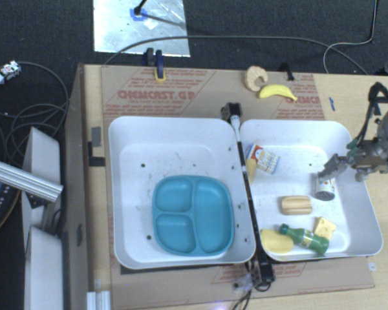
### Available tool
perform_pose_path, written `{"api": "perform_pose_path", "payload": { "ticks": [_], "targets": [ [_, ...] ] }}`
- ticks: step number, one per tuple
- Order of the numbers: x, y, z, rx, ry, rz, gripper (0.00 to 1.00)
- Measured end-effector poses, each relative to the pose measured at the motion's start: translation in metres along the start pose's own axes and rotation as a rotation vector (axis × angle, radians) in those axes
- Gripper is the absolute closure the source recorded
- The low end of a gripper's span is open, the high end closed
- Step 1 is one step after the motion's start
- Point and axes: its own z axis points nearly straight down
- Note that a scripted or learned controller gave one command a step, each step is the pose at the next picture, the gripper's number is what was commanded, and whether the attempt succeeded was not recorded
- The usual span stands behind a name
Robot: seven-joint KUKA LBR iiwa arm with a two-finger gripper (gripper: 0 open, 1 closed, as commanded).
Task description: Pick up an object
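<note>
The pincer [331, 168] hangs over the metal can [324, 188] at 3 o'clock; its opening cannot be told. The round can may slip away.

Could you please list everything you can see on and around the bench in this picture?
Bins: two, white, side by side on the bench.
Divided plate: one, blue, in the left bin.
Small carton: one, white with red and yellow print, right bin, far left part.
Bread roll: one, tan, middle of right bin.
Bottle: one, green, lying at right bin's near edge.
Yellow piece: one, beside the bottle's base.
Cheese wedge: one, yellow, near the bottle's neck.
Banana: one, yellow, on the bench behind the bins.
Metal sheet: one, silver, on the floor.
End effector: one, grey, over the right bin.
</note>
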Motion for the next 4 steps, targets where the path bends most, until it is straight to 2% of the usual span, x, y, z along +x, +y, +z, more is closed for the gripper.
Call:
{"api": "perform_pose_path", "payload": {
  "ticks": [1, 2, 3, 4],
  "targets": [
    [-0.020, 0.033, 0.079, 0.003, 0.000, 0.002, 0.00],
    [-0.045, 0.072, 0.157, -0.006, -0.005, 0.003, 0.00],
    [-0.050, 0.150, 0.195, 0.000, 0.000, -0.001, 0.00],
    [-0.004, 0.101, 0.195, 0.001, 0.001, -0.001, 0.00]
  ]
}}
